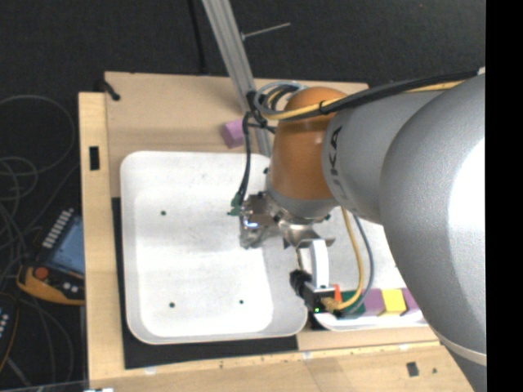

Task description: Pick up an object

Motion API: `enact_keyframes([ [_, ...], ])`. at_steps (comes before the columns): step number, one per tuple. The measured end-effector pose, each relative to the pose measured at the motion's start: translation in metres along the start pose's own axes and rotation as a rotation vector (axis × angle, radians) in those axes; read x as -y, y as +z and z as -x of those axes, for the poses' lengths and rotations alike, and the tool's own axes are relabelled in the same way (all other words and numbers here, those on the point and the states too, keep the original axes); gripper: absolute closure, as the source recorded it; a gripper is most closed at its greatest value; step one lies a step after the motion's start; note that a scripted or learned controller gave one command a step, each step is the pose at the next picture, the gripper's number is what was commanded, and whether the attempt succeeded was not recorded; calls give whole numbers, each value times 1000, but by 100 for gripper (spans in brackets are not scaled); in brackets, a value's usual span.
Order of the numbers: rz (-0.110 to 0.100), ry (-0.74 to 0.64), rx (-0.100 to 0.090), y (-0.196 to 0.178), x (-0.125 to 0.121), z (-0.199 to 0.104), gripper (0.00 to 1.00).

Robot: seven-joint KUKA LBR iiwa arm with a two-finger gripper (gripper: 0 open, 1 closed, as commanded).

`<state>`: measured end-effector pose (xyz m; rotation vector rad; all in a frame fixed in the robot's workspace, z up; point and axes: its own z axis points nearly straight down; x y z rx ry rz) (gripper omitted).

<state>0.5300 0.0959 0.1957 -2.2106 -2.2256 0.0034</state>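
Two bins; gripper (pixel 258 227) low over left bin (pixel 176 256).
Grip state: can't tell. Purple block (pixel 373 301), yellow block (pixel 395 300) lie in right bin (pixel 359 325), prob. beyond this reach.

A wooden worktop (pixel 172 104) is standing with a dark floor (pixel 82 23) showing around it. A white bin (pixel 196 300) is lying on the worktop, showing a few tiny dark dots. A grey metal bar (pixel 227 39) is leaning up behind it. On the floor, at the view's left, a handset (pixel 55 260) with a blue screen and an orange edge is lying among thin dark cables (pixel 24 170).
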Motion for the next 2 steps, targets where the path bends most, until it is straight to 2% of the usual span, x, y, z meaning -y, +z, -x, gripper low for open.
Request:
enact_keyframes([
  [1, 12, 3, 1, -110, 28, 17, 100],
  [2, 16, 2, -1, -323, 32, -4, 100],
])
